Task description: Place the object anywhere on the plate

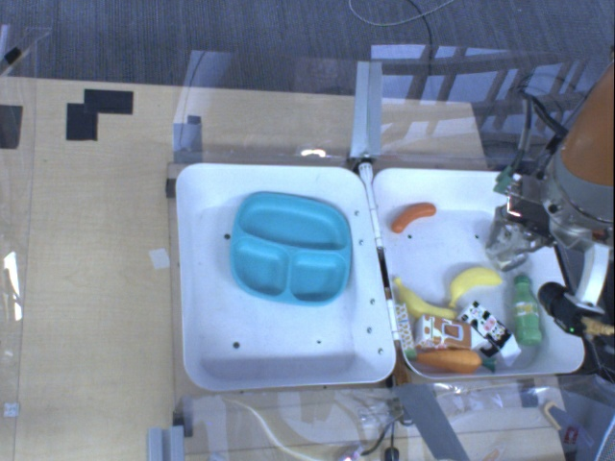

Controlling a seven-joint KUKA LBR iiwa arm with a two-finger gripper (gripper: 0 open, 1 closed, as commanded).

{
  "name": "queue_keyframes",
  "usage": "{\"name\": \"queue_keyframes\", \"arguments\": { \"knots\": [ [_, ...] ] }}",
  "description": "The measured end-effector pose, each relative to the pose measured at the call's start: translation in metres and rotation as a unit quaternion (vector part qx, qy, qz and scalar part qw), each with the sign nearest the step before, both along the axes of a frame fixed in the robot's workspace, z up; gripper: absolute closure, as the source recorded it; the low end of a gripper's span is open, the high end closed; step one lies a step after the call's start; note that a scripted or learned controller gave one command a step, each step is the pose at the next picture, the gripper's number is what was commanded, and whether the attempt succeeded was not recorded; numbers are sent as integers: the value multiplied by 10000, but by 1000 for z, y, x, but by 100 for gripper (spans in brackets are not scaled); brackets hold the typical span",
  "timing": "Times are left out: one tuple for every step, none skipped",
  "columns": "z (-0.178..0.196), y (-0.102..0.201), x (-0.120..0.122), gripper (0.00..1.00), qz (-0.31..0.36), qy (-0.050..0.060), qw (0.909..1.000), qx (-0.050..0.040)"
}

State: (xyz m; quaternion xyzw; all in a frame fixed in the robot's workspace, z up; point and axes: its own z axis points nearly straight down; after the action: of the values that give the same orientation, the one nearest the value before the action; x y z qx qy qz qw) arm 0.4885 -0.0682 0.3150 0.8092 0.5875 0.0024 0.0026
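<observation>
A blue divided plate (pixel 289 247) lies in the left white bin (pixel 211 334). The right bin (pixel 452 185) holds an orange sausage (pixel 412 215), a yellow banana (pixel 475 280), a second yellow banana piece (pixel 421 302), a green bottle (pixel 526 311), a brown and white carton (pixel 444 332), a black and white cow-patterned item (pixel 487 326) and an orange carrot (pixel 448 359). My gripper (pixel 507 251) hangs over the right bin's right part, just above and to the right of the banana. Nothing shows between its fingers.
A metal divider (pixel 366 113) runs between the bins at the back. Clear panels edge the bench. A black cable (pixel 404 12) loops on the floor behind. The arm's body (pixel 586 181) covers the right bin's far right edge.
</observation>
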Motion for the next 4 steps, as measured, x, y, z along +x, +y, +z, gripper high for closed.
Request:
{"name": "queue_keyframes", "arguments": {
  "knots": [
    [11, 0, 2, 100, 28, -21, 10000, -5],
    [35, -33, -1, 100, -143, 11, 9999, 1],
    [-78, -28, 41, 100, -1066, 27, 9943, 5],
    [-67, -27, 43, 100, -1038, 11, 9946, 4]
  ]
}}
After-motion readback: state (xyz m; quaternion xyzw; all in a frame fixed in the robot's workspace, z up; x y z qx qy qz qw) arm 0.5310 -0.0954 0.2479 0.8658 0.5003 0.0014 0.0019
